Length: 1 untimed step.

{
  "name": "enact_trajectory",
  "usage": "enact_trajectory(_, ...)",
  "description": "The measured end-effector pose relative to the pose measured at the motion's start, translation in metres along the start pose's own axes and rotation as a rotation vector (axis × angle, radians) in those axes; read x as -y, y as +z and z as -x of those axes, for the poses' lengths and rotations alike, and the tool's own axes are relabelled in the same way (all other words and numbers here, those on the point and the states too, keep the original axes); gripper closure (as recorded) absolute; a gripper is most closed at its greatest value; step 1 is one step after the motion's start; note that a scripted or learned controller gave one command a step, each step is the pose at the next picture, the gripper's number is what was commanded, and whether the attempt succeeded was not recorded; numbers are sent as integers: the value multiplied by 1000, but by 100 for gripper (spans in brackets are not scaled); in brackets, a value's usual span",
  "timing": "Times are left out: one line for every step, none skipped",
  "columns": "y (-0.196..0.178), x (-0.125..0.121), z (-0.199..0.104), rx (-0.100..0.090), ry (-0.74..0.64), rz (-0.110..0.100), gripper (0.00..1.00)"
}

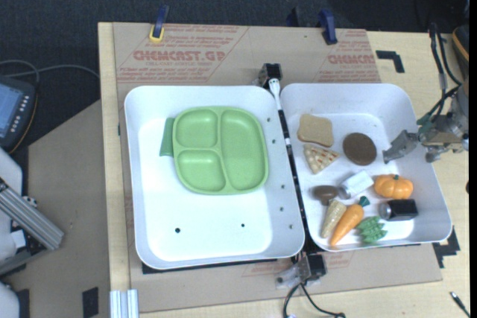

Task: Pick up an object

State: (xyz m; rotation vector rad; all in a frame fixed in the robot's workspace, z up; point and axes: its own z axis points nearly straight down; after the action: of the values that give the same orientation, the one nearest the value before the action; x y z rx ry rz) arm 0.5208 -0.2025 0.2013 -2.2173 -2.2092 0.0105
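Surface: you see a board-topped surface (pixel 223 48) with printed red lettering, carrying two shallow white bins side by side.
Left bin: the left bin (pixel 149 182) holds a green sectioned tray (pixel 220 149), lying flat toward the bin's far side, with a green flap sticking out at its left edge.
Right bin: the right bin (pixel 350 97) holds all the small toy food pieces.
Bread slice: a tan bread slice (pixel 316 130) lies near the bin's far left corner.
Pizza wedge: a pizza wedge (pixel 320 159) sits just in front of the bread.
Brown disc: a round brown disc (pixel 360 148) lies near the bin's middle, close to the pincer.
Pumpkin: an orange pumpkin (pixel 393 186) sits by the bin's right edge, with a dark cylinder (pixel 399 210) just in front of it.
Carrot: an orange carrot (pixel 345 223) lies at a slant near the front edge, beside a pale corn cob (pixel 332 218) and a green leafy piece (pixel 371 231).
Other bits: a white block (pixel 358 182) and a brown mushroom-like piece (pixel 325 194) lie between the pizza and the carrot.
Pincer: the pincer (pixel 399 146) reaches in over the right bin's right edge, just beside the brown disc; you cannot tell whether it is released or clenched, and nothing shows in its grip.
Clamps: a yellow clamp (pixel 157 31) and a blue clamp (pixel 327 26) sit on the far edge of the surface.
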Motion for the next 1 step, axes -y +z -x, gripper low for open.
enact_trajectory(-7,-3,0,4,-4,13,0)
